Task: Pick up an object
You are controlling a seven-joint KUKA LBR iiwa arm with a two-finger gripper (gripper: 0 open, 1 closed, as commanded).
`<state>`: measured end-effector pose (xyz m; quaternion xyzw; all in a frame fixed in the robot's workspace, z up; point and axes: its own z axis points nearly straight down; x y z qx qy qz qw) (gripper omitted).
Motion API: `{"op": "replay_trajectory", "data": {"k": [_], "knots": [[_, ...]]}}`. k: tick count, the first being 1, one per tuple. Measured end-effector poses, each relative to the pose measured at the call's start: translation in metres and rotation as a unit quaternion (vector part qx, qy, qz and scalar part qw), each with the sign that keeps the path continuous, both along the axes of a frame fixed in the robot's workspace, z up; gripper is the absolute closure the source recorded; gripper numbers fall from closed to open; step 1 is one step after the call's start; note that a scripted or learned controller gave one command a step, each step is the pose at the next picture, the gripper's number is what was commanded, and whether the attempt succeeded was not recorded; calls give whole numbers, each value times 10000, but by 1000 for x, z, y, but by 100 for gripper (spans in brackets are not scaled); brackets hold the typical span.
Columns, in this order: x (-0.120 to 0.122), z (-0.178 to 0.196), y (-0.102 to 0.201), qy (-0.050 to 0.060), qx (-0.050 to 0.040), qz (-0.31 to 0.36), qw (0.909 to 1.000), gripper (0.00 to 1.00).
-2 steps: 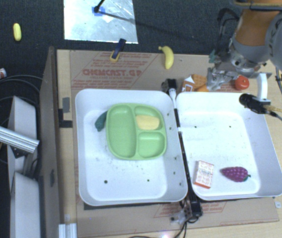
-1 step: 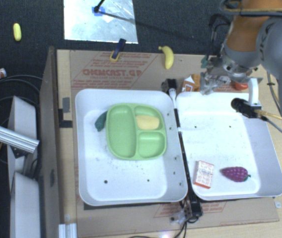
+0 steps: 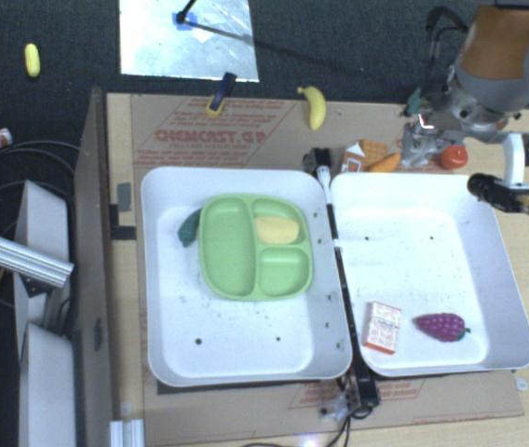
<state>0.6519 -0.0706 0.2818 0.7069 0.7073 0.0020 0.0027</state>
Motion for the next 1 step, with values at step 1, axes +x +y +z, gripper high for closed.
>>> {"op": "replay_trajectory", "data": {"k": [1], "knots": [[17, -76, 18, 43, 7, 23, 10000, 100]]}}
